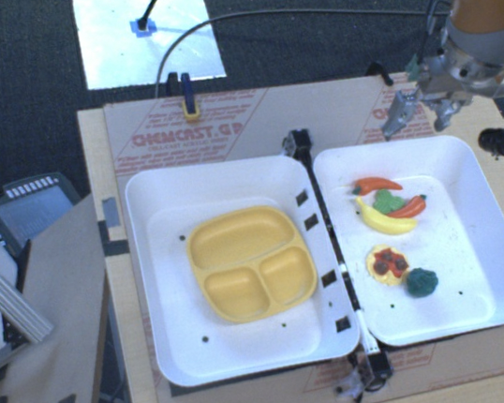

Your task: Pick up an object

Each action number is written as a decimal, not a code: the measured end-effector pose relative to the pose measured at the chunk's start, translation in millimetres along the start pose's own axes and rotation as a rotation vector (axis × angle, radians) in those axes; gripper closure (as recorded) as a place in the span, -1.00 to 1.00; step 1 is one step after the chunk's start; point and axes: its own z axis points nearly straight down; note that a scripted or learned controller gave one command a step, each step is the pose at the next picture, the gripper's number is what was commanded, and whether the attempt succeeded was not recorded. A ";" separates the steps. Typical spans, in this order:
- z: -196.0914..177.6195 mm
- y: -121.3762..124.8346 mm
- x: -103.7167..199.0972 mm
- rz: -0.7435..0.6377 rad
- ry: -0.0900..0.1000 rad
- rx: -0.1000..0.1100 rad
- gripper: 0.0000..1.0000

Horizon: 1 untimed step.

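Banana (385, 218): yellow, curved, among toy food in right bin; gripper (420, 112) spread, holding nothing.

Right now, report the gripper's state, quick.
Gripper: open, holding nothing, above the right bin's far edge, apart from the toy food.
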 end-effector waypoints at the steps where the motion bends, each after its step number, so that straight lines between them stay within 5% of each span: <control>1: -6.3 1.7 0.2 -0.002 -0.001 -0.010 -1.00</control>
